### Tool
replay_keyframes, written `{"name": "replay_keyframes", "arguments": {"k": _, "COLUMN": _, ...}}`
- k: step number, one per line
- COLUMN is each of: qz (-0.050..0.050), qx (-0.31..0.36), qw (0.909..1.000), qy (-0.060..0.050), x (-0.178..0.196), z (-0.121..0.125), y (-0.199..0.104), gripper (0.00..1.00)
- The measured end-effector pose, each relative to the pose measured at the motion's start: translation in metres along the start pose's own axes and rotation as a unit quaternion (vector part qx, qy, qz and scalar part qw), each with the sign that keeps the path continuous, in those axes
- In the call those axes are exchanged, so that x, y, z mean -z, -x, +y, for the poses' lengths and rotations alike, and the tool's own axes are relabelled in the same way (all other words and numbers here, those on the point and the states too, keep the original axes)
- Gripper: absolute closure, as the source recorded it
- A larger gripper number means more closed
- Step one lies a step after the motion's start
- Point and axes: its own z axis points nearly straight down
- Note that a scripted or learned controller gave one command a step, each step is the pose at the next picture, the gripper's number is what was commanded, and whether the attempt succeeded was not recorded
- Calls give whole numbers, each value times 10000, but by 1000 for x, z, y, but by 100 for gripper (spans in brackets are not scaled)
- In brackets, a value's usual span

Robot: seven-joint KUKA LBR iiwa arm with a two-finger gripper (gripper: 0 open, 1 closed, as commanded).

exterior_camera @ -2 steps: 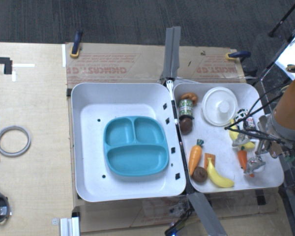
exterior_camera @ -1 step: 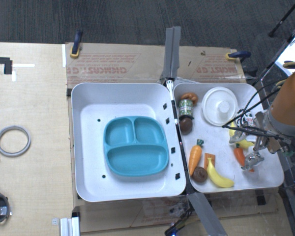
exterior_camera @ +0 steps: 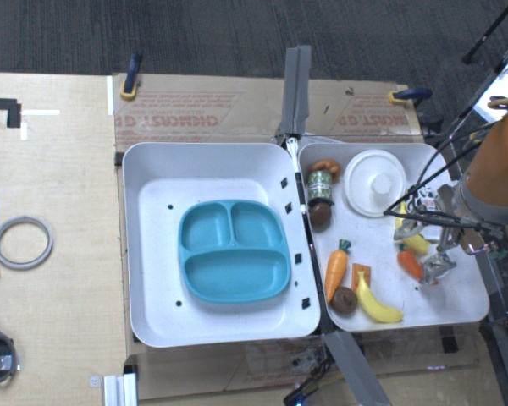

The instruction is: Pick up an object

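Two bins: blue tray left, toy food right.

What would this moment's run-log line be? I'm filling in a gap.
phase: reach | gripper: low over right bin, beside red-orange piece | grasp: unconfirmed | blue tray: left bin

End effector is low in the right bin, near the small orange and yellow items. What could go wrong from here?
1. The end effector hangs beside two small pieces, orange and yellow; it may catch both, or push one away.
2. It is close to the right bin's wall and could strike it.
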Motion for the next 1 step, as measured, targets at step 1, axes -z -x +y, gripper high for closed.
{"name": "replay_keyframes", "arguments": {"k": 1, "qz": -4, "qx": 137, "qw": 9999, "qy": -3, "x": 0, "z": 4, "y": 12, "gripper": 0}}
